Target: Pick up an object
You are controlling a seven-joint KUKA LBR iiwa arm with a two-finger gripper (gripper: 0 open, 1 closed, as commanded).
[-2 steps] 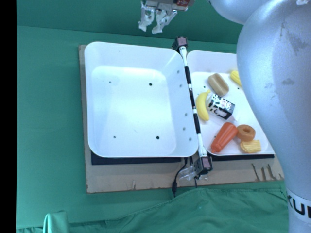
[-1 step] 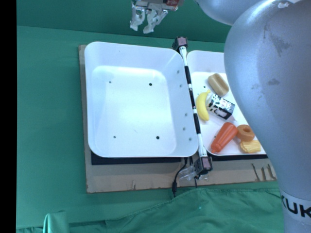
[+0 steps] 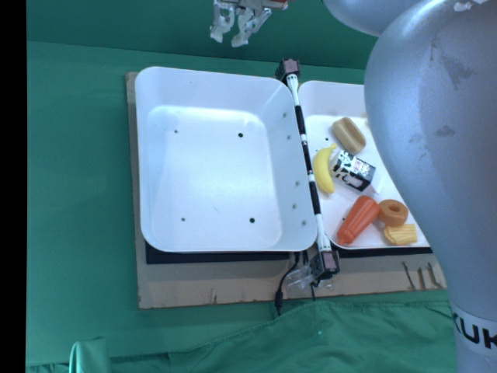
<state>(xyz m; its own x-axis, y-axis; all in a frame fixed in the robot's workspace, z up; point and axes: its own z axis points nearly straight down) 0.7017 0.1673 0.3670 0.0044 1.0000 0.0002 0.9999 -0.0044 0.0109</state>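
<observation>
My gripper (image 3: 235, 29) hangs high at the top of the camera view, above the far edge of the left bin (image 3: 155, 92), with its fingers apart and nothing between them. In the right bin (image 3: 322, 99) lie a yellow banana (image 3: 323, 170), a brown bread roll (image 3: 349, 134), a black-and-white can (image 3: 354, 171), an orange carrot (image 3: 358, 219), an orange ring (image 3: 393, 211) and a yellow ridged piece (image 3: 401, 235). The grey arm hides the right side of that bin.
A black-and-white striped bar (image 3: 304, 150) runs between the two bins. Both bins rest on a brown board (image 3: 217, 290) over green cloth. The arm's large grey body (image 3: 435, 130) fills the right side.
</observation>
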